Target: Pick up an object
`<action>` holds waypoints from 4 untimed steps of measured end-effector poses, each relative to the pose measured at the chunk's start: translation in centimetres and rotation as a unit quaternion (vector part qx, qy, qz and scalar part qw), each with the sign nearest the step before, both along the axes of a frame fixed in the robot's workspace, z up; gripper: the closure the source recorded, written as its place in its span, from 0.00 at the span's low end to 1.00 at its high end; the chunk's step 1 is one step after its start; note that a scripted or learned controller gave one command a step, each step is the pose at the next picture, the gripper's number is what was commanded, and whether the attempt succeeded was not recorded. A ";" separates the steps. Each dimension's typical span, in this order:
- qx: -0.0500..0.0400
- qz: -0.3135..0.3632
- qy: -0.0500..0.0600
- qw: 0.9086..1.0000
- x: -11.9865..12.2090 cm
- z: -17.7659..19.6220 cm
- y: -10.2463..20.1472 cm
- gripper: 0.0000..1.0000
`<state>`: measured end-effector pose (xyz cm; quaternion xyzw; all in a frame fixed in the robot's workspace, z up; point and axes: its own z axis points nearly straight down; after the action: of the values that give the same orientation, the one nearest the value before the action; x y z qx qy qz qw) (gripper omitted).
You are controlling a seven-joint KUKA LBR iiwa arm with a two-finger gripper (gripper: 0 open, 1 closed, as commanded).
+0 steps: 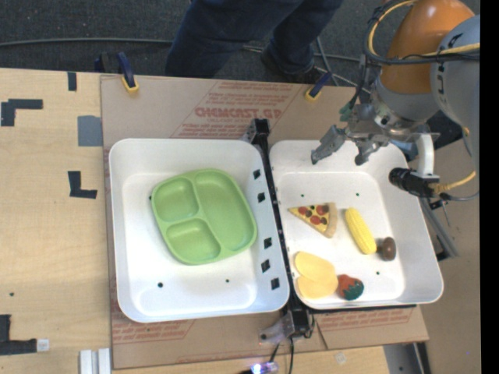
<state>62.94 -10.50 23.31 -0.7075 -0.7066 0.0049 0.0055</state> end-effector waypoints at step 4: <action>-0.001 0.002 -0.007 1.000 -0.7 -15.0 -0.4 0.00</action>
<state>62.25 -10.86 8.36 -0.7063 -0.7079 0.0008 -0.0003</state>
